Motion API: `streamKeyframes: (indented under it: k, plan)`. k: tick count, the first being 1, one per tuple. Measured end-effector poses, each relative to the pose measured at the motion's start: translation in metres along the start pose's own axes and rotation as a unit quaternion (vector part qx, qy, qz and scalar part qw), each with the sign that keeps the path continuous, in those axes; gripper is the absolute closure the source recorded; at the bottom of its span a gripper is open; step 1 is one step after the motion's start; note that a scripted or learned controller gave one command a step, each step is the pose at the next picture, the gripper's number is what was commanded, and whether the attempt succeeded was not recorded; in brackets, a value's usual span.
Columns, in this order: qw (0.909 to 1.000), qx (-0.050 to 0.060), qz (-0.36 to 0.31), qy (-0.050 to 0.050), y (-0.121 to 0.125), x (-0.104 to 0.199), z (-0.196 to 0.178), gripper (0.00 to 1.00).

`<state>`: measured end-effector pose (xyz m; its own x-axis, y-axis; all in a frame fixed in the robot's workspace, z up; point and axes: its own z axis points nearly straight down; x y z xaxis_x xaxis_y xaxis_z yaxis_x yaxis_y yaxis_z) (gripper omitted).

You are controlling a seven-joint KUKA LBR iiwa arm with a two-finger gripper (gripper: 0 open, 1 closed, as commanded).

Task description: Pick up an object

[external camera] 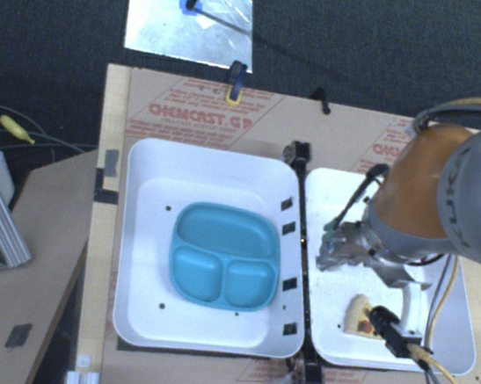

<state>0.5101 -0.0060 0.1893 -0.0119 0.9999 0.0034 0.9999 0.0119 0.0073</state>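
You see a small object (363,317), pale with red, near the front edge of the right bin (449,349). The gripper (332,248) hangs just behind it, close to this bin's left wall; whether its fingers are apart or together, you cannot tell. In the left bin (148,218) lies a blue tray (224,255) with three compartments, at the middle.

Dark carpet floor (42,26) surrounds the cardboard-covered tabletop (207,111); a shiny metal sheet (190,11) (taped down) lies upper left.
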Motion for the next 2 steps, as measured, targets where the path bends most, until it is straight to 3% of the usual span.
streamKeyframes:
  k: [1, 2]
  plan:
    - [1.0000, 0.003, 0.003, -0.001, -0.021, 0.017, -0.014, 1.00]
    - [1.0000, -0.002, 0.000, 0.000, -0.001, 0.086, -0.101, 1.00]
